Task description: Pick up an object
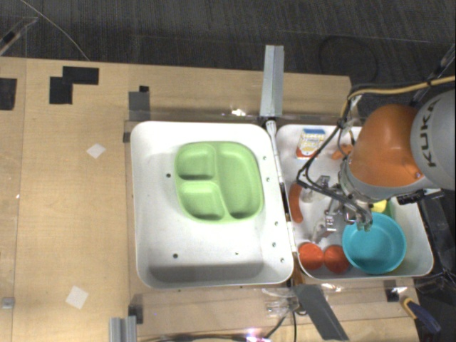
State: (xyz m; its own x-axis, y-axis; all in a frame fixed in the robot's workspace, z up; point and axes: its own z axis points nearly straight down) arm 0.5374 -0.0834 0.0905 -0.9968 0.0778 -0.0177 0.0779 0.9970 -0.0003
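A light wooden worktop (64, 212) carries two shallow white bins side by side. The pincer (329, 223) hangs low inside the right white bin (426, 258). I cannot tell if it is wide or narrow.

This looks like the reaching step: the arm is down among the things, but nothing is seen held yet. Next, the pincer must settle over one thing and close on it.

The nearest things to pick are two small round red-orange toys (324, 255), just below the pincer. A round blue plastic bowl (375, 245) sits just beside it, on the arm's side. A small printed packet (311, 142) lies farther above. A green plastic tray with sections (217, 180) rests in the left white bin (153, 255), well apart.
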